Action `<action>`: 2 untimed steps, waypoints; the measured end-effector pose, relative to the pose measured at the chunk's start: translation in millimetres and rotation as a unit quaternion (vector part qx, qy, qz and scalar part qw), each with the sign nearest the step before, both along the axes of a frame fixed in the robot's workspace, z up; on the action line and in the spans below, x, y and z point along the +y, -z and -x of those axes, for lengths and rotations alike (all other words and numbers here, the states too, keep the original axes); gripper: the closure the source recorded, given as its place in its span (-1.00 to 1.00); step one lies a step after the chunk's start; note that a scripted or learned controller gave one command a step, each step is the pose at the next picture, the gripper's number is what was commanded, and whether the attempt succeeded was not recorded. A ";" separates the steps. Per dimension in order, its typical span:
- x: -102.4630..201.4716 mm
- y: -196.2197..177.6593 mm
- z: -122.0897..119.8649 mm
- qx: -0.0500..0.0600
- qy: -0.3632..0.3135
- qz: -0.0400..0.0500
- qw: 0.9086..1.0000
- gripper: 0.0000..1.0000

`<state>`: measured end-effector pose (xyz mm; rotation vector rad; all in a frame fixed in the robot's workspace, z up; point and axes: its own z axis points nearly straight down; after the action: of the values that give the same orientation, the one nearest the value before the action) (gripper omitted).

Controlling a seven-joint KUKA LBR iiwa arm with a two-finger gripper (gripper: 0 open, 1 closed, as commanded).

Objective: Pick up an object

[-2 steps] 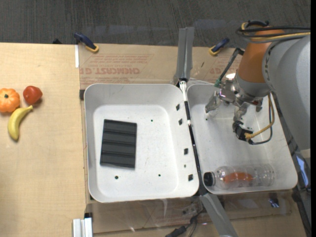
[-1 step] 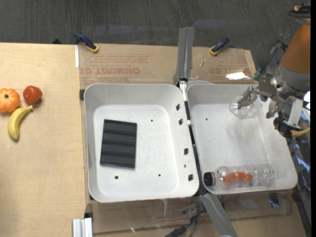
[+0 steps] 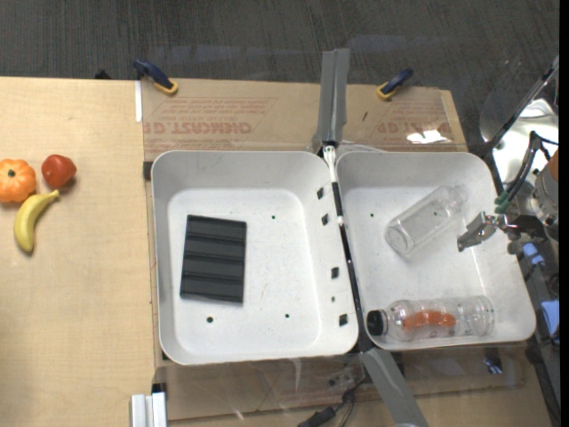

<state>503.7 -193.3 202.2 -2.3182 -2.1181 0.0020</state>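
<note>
In the right bin [image 3: 502,283] a clear plastic jar [image 3: 425,219] lies on its side near the middle. A clear bottle [image 3: 431,318] with a black cap and something orange inside lies along that bin's front wall. A black ridged slab [image 3: 213,259] lies flat in the left bin [image 3: 293,327]. My gripper [image 3: 477,231] reaches in over the right bin's right rim, just right of the clear jar and apart from it. Nothing is seen held in it.
A toy banana [image 3: 31,221], a red fruit [image 3: 59,171] and an orange fruit [image 3: 13,181] lie on the wooden table at far left. Two clamps [image 3: 156,76] [image 3: 394,82] pin the cardboard [image 3: 222,118] behind the bins.
</note>
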 end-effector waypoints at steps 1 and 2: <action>38.4 111.2 26.2 0.000 -0.031 0.000 1.000 -1.00; 50.1 81.6 10.6 0.000 0.030 0.000 1.000 -1.00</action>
<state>493.0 -143.2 120.7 -2.3803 -2.0491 0.0015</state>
